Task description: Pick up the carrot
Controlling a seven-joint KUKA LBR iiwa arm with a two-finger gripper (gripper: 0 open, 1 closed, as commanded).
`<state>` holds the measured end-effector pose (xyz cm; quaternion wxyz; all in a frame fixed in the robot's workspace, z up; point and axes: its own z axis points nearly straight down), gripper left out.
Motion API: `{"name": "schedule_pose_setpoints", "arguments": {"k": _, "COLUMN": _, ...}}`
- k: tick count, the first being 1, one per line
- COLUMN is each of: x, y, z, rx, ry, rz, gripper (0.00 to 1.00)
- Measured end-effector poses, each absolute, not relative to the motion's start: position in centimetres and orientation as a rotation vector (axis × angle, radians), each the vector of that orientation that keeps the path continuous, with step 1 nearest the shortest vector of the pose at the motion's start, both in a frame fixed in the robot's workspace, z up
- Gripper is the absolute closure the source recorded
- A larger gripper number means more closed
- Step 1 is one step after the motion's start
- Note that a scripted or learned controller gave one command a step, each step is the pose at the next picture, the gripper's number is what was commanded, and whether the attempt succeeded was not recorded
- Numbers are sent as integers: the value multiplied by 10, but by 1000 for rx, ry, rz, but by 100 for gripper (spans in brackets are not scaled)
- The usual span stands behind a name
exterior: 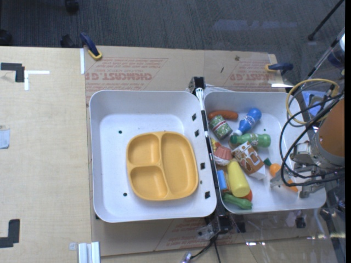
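The camera view shows two white bins side by side on the table. The left bin (104, 163) holds one yellow plate (162, 165) with three parts. The right bin (274, 100) holds many toys: one blue bottle (249, 119), one green bottle (253, 140), one yellow bottle (237, 179). The carrot (223, 114) is small, long and orange, lying near the far left corner of the right bin. The claw (293, 186) is at the right bin's near right corner; I cannot tell how it stands.
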<state>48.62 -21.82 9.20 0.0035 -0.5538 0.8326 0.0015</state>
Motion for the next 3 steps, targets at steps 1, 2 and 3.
{"name": "schedule_pose_setpoints", "arguments": {"k": 1, "x": 489, "y": -217, "z": 102, "rx": -1729, "ry": 2607, "rz": 0, "gripper": 100}}
{"name": "schedule_pose_setpoints", "arguments": {"k": 2, "x": 489, "y": -217, "z": 102, "rx": -1729, "ry": 2607, "rz": 1, "gripper": 0}}
{"name": "schedule_pose_setpoints", "arguments": {"k": 3, "x": 493, "y": -216, "z": 112, "rx": -1722, "ry": 2604, "rz": -2, "gripper": 100}}
